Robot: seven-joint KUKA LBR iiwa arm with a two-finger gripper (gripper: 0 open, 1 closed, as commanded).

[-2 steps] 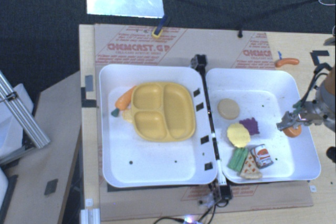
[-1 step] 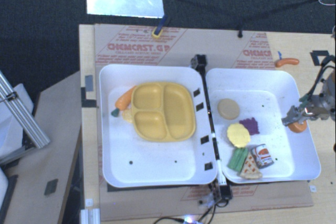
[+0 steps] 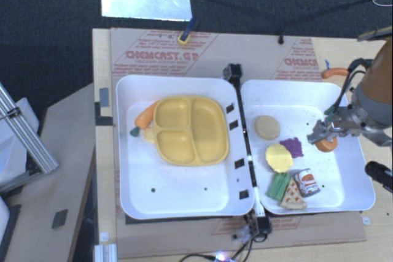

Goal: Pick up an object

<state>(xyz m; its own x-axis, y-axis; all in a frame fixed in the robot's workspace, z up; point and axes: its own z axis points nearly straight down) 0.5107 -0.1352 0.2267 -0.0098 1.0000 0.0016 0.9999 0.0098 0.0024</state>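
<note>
The gripper sits low over the right bin, right on top of an orange piece near the far-right side. Whether it's open or clamped, I cannot tell from this angle. Other candidates cluster mid-bin: a tan disc, yellow round, purple bit, a can, green block. The left bin carries a yellow tray with a carrot tucked beside it. Both bins rest on a cardboard sheet on the counter, dark carpet beyond.
</note>
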